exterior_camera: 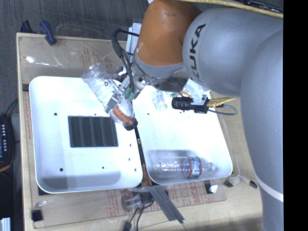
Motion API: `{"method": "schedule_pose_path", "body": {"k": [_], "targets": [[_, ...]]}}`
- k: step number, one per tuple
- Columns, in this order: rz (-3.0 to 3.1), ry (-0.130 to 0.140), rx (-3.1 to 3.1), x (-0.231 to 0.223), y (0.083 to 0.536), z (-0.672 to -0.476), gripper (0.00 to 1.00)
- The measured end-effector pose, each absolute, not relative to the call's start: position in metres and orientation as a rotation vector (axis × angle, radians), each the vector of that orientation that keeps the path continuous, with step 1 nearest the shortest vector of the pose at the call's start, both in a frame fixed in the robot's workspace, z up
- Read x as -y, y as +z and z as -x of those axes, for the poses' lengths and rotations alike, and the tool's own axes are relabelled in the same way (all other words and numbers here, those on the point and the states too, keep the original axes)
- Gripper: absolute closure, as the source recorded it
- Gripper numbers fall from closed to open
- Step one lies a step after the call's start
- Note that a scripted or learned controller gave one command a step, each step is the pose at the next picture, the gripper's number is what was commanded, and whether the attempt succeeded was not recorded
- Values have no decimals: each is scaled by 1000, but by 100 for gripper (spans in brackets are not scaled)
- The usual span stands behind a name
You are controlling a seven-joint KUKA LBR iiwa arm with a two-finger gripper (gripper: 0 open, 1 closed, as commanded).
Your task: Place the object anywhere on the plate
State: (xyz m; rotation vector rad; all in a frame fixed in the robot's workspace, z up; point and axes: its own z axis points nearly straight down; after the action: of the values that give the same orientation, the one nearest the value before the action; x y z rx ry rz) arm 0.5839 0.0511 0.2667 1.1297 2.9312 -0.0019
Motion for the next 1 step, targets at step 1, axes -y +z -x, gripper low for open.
{"method": "schedule_pose_path", "body": {"k": [1], "targets": [[-1179, -4, -2913, -93, 267, -617, 100]]}}
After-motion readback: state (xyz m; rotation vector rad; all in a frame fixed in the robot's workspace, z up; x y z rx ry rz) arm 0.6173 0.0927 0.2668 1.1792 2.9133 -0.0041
